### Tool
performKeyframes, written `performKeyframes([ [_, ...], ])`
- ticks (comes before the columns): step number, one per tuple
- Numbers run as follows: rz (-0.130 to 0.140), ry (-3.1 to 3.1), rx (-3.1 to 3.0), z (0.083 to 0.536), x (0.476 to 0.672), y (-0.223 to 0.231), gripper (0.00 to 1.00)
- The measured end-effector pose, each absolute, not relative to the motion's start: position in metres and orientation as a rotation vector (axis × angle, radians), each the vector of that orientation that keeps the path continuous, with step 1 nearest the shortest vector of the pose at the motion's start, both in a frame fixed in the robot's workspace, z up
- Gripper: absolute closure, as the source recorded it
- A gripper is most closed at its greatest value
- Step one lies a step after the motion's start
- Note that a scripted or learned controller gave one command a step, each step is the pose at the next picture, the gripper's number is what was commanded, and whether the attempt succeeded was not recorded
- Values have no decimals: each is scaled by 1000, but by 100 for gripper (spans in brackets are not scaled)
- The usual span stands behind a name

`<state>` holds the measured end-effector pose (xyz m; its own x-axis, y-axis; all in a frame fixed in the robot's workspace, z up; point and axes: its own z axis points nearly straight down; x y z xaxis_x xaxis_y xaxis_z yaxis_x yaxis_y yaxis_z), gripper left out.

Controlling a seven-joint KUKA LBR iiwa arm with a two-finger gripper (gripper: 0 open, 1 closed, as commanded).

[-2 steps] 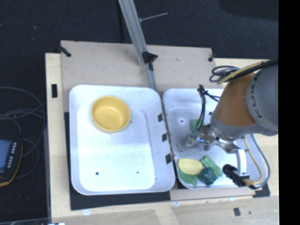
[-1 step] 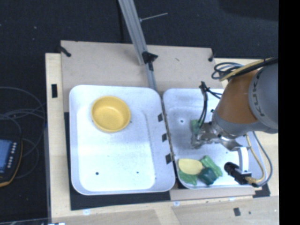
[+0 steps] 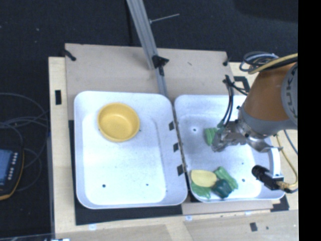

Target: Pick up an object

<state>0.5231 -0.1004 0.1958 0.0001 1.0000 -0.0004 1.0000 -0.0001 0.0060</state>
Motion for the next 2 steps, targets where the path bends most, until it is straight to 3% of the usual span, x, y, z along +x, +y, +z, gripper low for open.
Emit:
performKeyframes([
  [1, 2, 2221, 2221, 208, 524, -101, 100],
  [2, 2, 2225, 2218, 210, 539, -58, 100],
])
